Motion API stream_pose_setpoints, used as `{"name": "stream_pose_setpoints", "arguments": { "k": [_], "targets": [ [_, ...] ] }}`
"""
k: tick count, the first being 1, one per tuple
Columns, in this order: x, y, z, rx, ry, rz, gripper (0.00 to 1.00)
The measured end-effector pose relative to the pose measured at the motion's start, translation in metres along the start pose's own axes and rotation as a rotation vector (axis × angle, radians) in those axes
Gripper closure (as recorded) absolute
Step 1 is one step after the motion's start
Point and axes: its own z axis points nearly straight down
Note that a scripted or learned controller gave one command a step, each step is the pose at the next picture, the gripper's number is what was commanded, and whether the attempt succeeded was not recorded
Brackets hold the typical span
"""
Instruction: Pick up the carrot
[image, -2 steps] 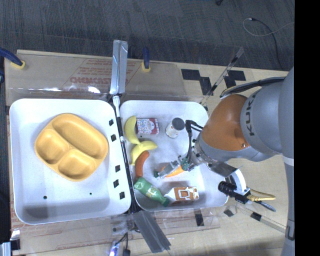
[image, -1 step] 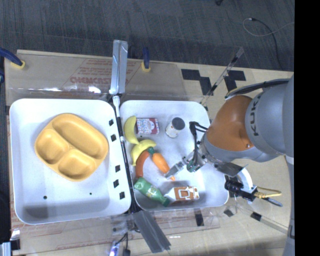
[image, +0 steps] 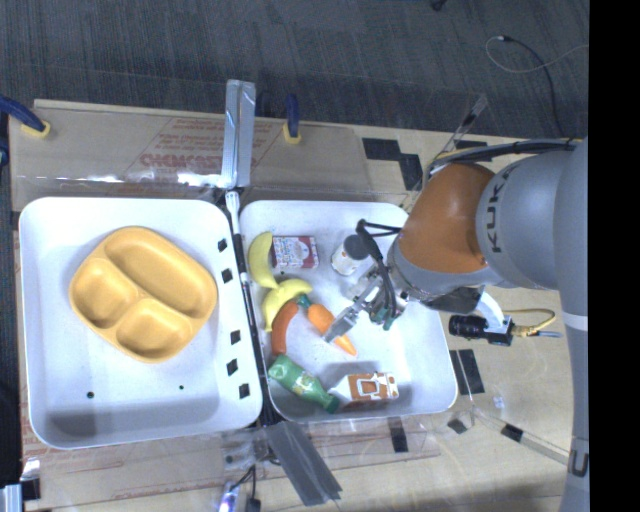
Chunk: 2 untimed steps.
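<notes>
Now your gripper (image: 352, 318) sits just right of carrot (image: 330, 328) in right bin (image: 425, 385); finger state: cannot tell.

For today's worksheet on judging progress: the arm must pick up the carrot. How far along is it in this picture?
Done: the arm has reached into the right bin, and the gripper sits right at the carrot. In hand: closing in on the carrot, though a grip is not clear. Left: the carrot lies on the bin floor among the other items, so grasping and lifting remain.
</notes>
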Motion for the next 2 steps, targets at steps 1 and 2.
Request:
{"name": "stream_pose_setpoints", "arguments": {
  "k": [1, 2],
  "targets": [
    [0.000, 0.001, -0.010, 0.000, 0.000, -0.006, 1.00],
    [-0.004, 0.021, 0.001, 0.001, 0.001, -0.153, 1.00]
  ]
}}
